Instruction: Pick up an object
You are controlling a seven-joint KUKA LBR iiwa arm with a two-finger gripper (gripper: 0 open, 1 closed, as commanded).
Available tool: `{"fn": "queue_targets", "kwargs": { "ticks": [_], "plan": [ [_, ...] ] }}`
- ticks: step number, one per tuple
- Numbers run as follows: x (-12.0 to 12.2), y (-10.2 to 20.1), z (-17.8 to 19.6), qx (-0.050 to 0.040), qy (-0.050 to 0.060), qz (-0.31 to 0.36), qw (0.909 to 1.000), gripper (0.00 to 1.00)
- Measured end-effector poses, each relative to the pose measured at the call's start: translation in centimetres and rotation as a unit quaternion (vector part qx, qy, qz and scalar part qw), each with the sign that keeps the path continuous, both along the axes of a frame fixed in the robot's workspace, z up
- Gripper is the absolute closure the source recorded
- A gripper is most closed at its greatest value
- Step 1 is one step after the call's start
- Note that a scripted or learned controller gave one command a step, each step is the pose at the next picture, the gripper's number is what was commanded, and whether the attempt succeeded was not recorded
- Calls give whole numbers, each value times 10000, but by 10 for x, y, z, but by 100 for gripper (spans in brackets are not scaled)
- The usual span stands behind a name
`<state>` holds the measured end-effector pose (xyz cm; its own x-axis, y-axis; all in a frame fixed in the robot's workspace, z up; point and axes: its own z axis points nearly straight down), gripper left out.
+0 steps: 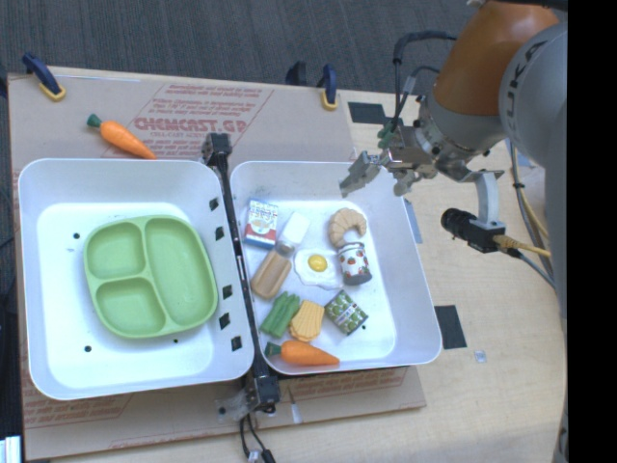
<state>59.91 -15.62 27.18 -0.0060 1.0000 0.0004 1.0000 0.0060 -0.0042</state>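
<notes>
My gripper [381,178] hangs over the far right rim of the right bin [416,297], open, with nothing between its fingers. Just below it in the bin lie a croissant [347,224], a small jar [354,263] and a fried egg [316,263]. Further left are a red-and-white carton [260,223], a white block [294,228] and a bread roll [271,274]. Near the front lie green beans [281,313], a yellow waffle piece [308,320], a green can [345,312] and a carrot [308,355].
The left bin [39,355] holds a green divided plate [149,275]. A second carrot [120,135] lies on the cardboard behind the left bin. Blue clamps [44,77] [329,85] hold the cardboard's far edge. A black divider [229,249] runs between the bins.
</notes>
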Motion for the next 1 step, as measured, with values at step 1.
{"fn": "queue_targets", "kwargs": {
  "ticks": [1],
  "plan": [
    [-52,-17,-157,4,15,0,10000,0]
  ]
}}
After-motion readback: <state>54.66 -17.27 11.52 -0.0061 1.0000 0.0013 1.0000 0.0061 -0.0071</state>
